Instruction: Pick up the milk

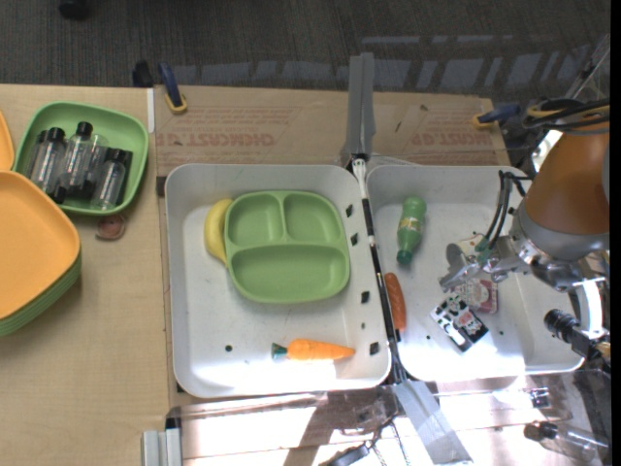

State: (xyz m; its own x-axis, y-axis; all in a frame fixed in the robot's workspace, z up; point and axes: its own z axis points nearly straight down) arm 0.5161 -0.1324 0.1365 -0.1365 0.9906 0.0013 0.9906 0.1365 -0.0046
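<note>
Closing in for the grasp: gripper (473,278), finger spread impossible to tell, hovering at twelve o'clock of the milk (460,322) lying in the right bin (543,362); next, descending squarely onto it.

A green divided plate (287,246) lies mid-frame in the left white bin (184,289), a yellow banana (214,229) tucked against its left edge, a carrot (312,350) below. Right of centre, a green bottle (410,227). Far left: stacked orange plates (29,255) and a green tray of vials (80,158)
</note>
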